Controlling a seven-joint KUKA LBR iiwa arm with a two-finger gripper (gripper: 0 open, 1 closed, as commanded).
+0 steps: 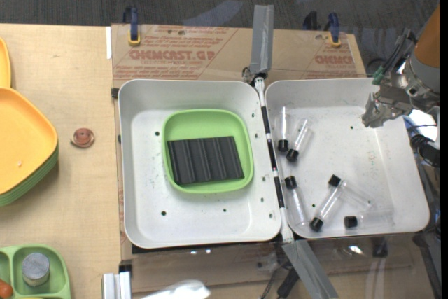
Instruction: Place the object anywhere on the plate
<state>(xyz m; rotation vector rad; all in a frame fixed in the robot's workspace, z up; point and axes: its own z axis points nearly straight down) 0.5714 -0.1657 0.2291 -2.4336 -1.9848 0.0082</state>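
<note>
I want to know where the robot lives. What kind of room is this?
Probably a robot lab: two white bins sit on a workbench, one holding clear tubes, the other a green plate, under the gripper.

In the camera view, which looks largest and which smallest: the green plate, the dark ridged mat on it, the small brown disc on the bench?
1. green plate
2. dark ridged mat, which lies within the plate's rim
3. small brown disc

Two white bins (133,171) sit side by side. One green plate (208,121) carries one dark ribbed object (204,159). About five clear black-capped tubes (325,203) lie in the right bin.
</note>
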